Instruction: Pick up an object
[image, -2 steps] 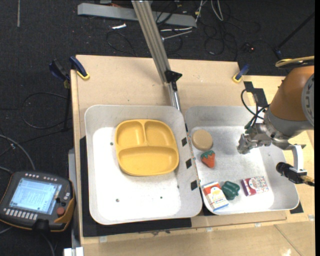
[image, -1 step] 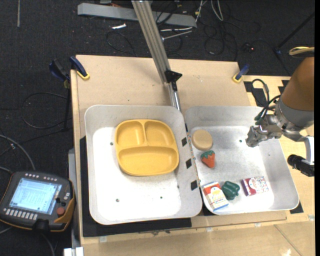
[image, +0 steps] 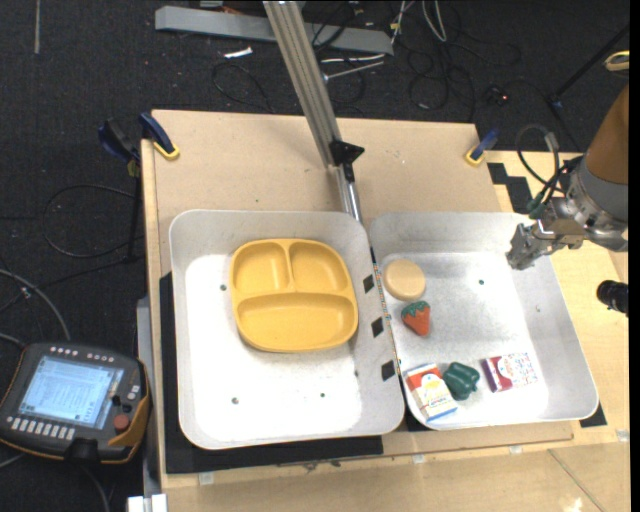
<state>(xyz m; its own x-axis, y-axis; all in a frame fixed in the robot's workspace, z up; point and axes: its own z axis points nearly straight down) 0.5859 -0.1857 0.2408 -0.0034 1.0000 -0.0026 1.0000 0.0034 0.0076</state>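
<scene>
Closest to me was the teach pendant (image: 72, 400), parked left of the bench. The gripper (image: 524, 248) hung over the right bin's (image: 560, 330) far edge with nothing in it; couldn't tell how wide it was. The toy strawberry (image: 418, 317) sat near the divider: looked light, hard, slippery, so I'd pinch its widest part.

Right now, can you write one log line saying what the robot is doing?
gripper: over right bin's far right edge, holding nothing | strawberry, round tan block: lying in right bin | yellow tray: left bin
</scene>
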